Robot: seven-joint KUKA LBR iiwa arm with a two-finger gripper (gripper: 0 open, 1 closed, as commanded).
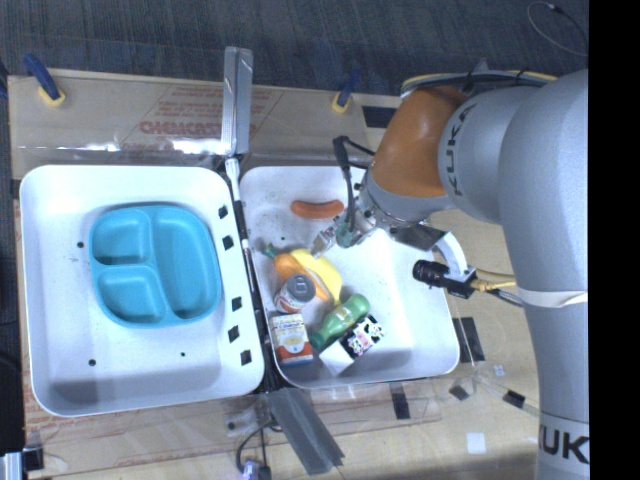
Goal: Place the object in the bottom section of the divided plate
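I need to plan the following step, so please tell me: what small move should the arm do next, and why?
Probably lower the end effector onto one item in the right bin, maybe the sausage just beside it. The blue divided plate in the left bin has nothing in its sections, and the items lie in the right bin.

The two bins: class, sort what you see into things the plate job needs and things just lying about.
Job:
divided plate, blue, in the left bin
gripper, low in the right bin

Lying about:
sausage
banana
green bottle
juice carton
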